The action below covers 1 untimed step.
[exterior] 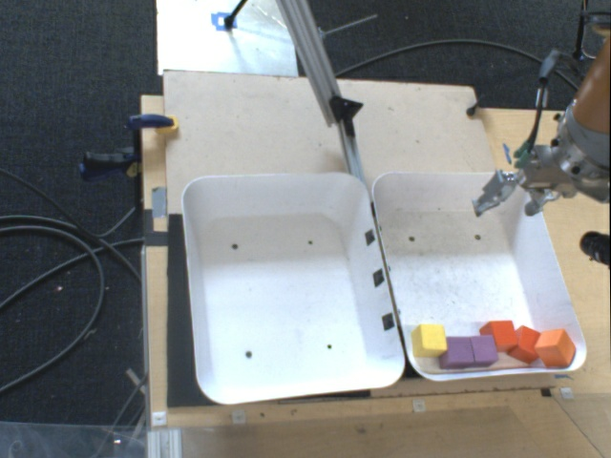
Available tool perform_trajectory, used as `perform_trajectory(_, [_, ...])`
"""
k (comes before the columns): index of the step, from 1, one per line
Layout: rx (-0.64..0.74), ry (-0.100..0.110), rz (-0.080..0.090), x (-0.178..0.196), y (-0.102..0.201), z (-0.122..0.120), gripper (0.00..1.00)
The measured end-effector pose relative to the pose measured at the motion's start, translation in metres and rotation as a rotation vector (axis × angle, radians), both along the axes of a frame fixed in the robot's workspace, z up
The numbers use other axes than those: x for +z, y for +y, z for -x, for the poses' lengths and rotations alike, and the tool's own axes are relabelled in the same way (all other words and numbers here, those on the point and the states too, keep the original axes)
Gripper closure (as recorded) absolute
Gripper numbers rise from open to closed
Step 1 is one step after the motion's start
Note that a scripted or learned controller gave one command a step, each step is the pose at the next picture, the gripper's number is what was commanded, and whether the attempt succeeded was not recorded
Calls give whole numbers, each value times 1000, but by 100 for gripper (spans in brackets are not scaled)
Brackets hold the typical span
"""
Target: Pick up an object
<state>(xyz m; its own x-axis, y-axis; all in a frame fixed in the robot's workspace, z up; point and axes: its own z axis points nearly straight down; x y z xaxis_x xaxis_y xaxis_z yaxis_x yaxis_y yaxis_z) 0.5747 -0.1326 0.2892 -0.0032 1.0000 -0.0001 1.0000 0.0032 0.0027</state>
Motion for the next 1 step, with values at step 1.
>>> perform_trajectory(1, [-6,9,-1,-109,-42,37,0])
